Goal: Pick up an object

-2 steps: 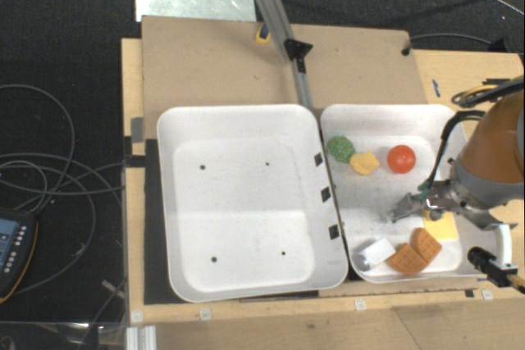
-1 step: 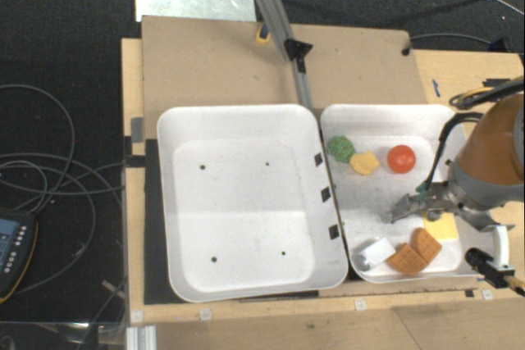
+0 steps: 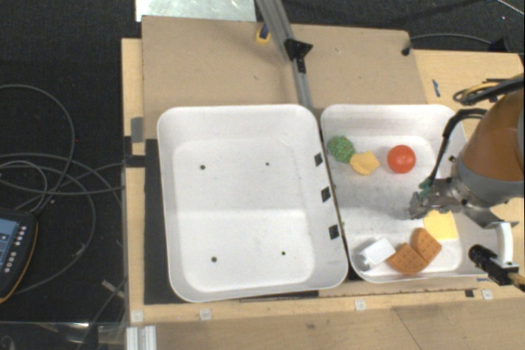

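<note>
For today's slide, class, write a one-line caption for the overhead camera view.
Robot gripper poised in the right bin beside a yellow block, among a red ball, green toy and waffles.

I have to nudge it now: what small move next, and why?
Probably lower the gripper straight down toward the yellow block. It sits over the right bin, right beside that block, nearer than the tomato or the waffles.

The tan tabletop (image 3: 213, 61) is carrying two white bins: the left bin (image 3: 246, 201) is lying just beside the right bin (image 3: 385, 127), rims touching.
</note>
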